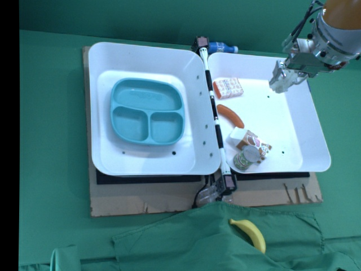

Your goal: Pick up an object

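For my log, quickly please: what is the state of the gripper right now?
Gripper: above the right bin, far corner; open or closed cannot be told; nothing seen held.

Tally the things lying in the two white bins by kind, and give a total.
Divided teal plate, in the left bin: 1
Sausage, in the right bin: 1
Small orange-and-white packet: 1
Small carton: 1
Can: 1
Total: 5
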Available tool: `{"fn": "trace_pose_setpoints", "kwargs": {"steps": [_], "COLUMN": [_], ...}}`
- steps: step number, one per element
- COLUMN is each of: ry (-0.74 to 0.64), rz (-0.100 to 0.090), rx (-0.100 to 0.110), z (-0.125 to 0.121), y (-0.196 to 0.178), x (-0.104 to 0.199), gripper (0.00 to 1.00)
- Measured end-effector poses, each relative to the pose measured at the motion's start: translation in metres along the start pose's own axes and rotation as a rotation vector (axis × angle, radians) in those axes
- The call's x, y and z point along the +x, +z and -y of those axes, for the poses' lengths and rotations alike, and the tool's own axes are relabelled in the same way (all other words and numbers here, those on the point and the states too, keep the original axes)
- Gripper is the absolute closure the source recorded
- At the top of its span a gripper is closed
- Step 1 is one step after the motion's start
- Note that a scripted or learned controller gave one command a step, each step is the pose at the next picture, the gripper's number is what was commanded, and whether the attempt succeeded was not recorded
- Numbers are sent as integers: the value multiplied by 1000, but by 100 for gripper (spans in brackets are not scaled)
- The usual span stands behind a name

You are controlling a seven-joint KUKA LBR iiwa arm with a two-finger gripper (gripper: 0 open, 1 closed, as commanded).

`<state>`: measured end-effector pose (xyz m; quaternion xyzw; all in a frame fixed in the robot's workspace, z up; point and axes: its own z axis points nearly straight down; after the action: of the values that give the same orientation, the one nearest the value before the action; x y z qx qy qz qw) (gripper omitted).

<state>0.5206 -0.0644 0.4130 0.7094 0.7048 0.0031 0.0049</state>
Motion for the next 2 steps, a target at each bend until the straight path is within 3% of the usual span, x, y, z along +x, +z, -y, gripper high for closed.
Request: {"fn": "trace_pose_setpoints", "kwargs": {"steps": [1, 2], "ry": [-9, -8], "rz": [-3, -4], "rx": [13, 18], "z": [-58, 24], "y": [65, 96], "x": [51, 103], "gripper": [100, 100]}}
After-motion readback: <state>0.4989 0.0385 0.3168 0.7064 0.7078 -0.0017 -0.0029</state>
